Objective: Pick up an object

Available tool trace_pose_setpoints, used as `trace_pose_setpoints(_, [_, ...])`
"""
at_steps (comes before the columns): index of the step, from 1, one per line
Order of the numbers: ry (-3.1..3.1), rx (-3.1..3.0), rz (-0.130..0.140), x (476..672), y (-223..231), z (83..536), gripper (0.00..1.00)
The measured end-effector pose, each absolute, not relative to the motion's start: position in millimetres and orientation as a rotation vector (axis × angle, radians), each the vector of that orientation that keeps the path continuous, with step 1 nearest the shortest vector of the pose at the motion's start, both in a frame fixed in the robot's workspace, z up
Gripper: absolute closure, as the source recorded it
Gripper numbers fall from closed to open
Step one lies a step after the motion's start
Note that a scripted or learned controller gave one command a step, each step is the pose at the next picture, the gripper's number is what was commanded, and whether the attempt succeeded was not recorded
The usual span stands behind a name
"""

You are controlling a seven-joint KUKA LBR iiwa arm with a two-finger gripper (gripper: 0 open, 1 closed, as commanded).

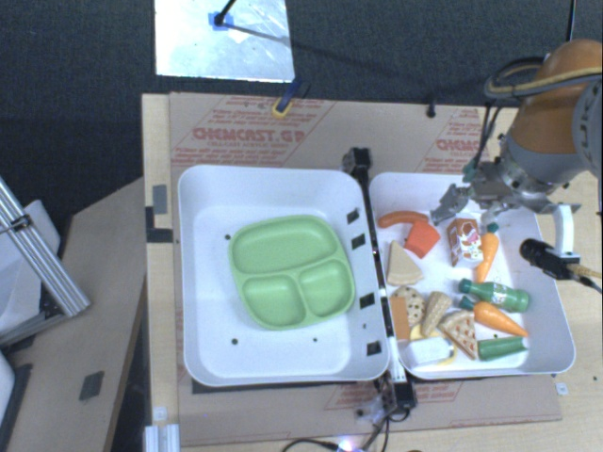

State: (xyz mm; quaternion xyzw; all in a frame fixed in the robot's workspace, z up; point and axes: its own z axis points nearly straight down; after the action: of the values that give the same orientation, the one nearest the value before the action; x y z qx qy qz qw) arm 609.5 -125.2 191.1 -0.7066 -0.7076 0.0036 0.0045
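Toy food pile [452, 299] sits in right bin [556, 342]: carrots, green bottle [497, 296], crackers, orange block [423, 239]. Gripper [468, 203] hovers at bin's far edge, above small packet [464, 241]; grip state cannot tell. Green divided tray [287, 269] lies in left bin [203, 252].

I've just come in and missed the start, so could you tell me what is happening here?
The grey arm's two-finger gripper hovers over the back of the right-hand shallow white bin, which is full of toy food, above a small red-and-white packet. It holds nothing. The green sectioned plastic plate lies in the left-hand white bin.
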Motion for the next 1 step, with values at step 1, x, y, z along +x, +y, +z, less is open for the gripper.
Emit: trace_pose_setpoints(1, [-2.226, -2.219, -0.001, 612.4, -125.3, 198.2, 0.0])
